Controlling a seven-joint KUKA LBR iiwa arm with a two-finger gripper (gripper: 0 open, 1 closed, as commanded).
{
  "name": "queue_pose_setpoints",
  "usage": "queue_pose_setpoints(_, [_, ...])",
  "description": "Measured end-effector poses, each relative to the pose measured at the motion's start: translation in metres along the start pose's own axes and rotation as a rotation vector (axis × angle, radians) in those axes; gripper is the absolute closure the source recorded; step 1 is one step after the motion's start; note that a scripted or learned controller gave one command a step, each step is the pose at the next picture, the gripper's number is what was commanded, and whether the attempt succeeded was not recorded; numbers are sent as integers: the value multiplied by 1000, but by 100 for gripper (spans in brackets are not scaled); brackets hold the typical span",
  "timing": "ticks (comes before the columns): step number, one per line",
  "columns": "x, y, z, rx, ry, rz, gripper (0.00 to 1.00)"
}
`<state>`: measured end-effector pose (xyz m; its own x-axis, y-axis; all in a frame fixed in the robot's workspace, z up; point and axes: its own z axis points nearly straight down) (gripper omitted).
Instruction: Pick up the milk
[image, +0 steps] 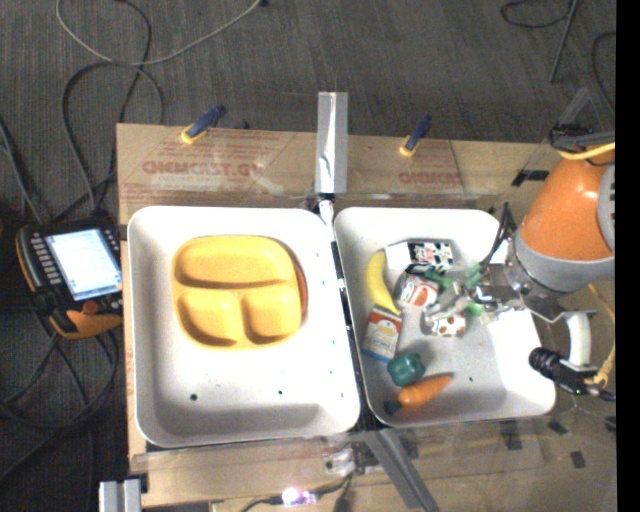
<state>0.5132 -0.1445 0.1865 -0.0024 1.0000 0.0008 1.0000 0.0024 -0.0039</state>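
Several items crowd the right bin (520, 385); we judge the milk (381, 334) is the small carton beside the banana (377, 283). Our gripper (468, 300) hovers right of it, grip state unclear. Next: shift left, descend over the carton.

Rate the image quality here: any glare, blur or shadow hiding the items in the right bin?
Camera view: lighting even, shadows soft; the yellow tray and banana read sharply. The cartons beside the gripper blur together, so the milk is hard to single out. Mild glare on the metal strip between the bins.
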Motion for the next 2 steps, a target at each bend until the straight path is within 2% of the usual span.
queue_pose_setpoints(1, [13,-10,92,-5,-1,-72,0])
queue_pose_setpoints(2, [4,74,86,-3,0,-227,0])
